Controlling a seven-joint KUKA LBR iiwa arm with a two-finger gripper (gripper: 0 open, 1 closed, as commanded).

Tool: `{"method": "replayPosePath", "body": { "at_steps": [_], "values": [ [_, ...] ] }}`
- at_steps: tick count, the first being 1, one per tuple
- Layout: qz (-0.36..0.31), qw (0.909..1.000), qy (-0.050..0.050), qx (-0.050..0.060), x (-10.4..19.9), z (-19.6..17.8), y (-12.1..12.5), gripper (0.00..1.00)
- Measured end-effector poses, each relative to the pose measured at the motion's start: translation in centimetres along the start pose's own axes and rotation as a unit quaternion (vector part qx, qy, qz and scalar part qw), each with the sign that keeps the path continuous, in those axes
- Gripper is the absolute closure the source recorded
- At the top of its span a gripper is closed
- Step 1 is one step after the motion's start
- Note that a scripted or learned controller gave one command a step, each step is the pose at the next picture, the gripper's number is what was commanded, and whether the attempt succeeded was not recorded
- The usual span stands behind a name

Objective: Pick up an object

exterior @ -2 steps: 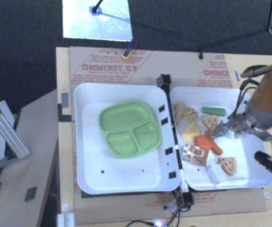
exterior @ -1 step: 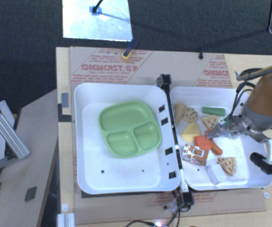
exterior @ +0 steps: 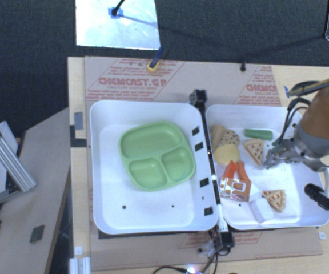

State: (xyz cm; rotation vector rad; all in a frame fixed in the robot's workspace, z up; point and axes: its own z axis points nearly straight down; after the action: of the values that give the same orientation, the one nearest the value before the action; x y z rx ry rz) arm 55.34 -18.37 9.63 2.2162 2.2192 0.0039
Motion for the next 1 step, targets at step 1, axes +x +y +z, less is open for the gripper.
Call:
{"method": "replayPosePath", "body": {
  "at_steps": [1],
  "values": [
    [0.001, 1.0, 0.0, -0.001, -0.97, -5.98, 0.03, 1.0]
  ]
}}
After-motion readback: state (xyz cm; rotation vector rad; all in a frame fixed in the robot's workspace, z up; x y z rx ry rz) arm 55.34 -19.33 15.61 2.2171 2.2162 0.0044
